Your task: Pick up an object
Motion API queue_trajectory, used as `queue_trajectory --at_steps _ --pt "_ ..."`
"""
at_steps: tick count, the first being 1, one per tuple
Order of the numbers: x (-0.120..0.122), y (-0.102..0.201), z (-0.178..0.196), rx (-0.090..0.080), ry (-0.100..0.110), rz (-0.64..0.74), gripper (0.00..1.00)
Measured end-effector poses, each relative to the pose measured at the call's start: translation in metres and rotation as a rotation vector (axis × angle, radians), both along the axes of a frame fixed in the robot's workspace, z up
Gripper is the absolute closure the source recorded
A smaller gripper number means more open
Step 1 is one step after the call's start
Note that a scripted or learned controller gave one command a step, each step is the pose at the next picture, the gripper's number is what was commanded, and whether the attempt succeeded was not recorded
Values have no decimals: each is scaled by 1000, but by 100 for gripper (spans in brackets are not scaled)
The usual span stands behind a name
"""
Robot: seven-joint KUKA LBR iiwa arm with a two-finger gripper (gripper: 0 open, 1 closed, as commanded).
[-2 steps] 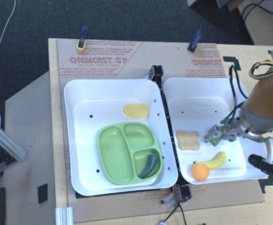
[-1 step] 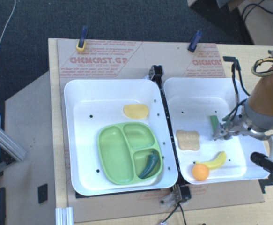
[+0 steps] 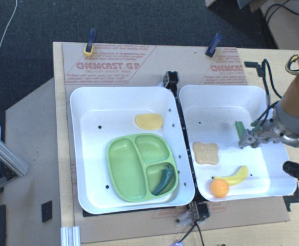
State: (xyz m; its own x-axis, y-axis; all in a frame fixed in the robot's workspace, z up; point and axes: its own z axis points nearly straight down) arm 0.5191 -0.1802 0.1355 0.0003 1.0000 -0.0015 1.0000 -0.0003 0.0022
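A small green block (image 3: pixel 239 129) sits in the right bin (image 3: pixel 226 94), toward its right side, and the pincer (image 3: pixel 246 140) hangs just beside it, at its near end; whether the pincer is released or clenched I cannot tell, and nothing is seen gripped in it. The grey arm (image 3: pixel 293 119) with its orange band reaches in from the right. Nearer in the same bin lie a tan slice of bread (image 3: pixel 206 153), a yellow banana (image 3: pixel 235 176) and an orange ball (image 3: pixel 219 188), the ball touching the banana's left end.

The left bin (image 3: pixel 87 137) holds a green divided plate (image 3: pixel 134 170) with a dark green pepper (image 3: pixel 163 181) in its near right compartment. A pale yellow oval piece (image 3: pixel 148 121) lies just beyond the plate's far rim.

Both bins rest on a brown board surface (image 3: pixel 139 65) printed in red with "CHEMCAST GP" and smaller lines too fine to read; the same writing is partly seen again at the far right. A yellow clamp (image 3: pixel 90 46) and a blue clamp (image 3: pixel 213 45) grip the far edge. Black clips (image 3: pixel 172 79) sit between the bins at the far and near ends. Around it is dark grey carpet (image 3: pixel 113 9), with a white cable (image 3: pixel 5 19) at far left
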Motion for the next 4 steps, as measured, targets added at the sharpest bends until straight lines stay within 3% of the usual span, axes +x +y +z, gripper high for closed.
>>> queue_trajectory --at_steps 2,4 --pt "1 2 97 -2 -5 2 100" --pt "2 106 81 5 5 6 100"
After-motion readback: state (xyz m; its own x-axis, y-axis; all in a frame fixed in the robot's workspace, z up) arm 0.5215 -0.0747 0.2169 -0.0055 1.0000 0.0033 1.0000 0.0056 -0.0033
